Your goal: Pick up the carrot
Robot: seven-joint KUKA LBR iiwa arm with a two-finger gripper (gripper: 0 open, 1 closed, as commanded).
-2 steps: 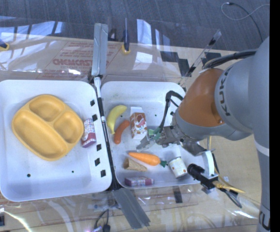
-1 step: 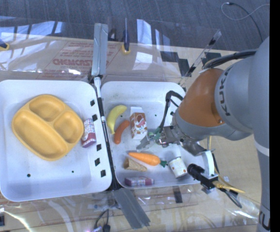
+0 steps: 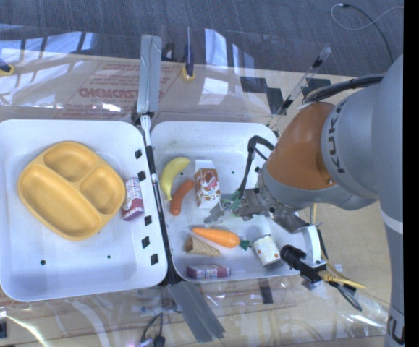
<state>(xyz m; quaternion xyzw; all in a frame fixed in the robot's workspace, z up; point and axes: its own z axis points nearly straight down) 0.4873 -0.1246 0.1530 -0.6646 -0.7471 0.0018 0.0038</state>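
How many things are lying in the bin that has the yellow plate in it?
2: the yellow three-compartment plastic plate fills the left white bin's middle, and a small red-and-white packet lies touching the plate's right edge, beside the divider between the bins.

Bright, even overhead light; glare streaks the clear plastic sheet [image 3: 216, 78] behind the bins, shadows faint, focus slightly soft.

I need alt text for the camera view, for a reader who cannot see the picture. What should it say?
A grey and orange robot arm reaches from the right over the right white bin, its pincer just above an orange carrot lying among a banana, a small carton and a cup. The left bin holds a yellow divided plate.
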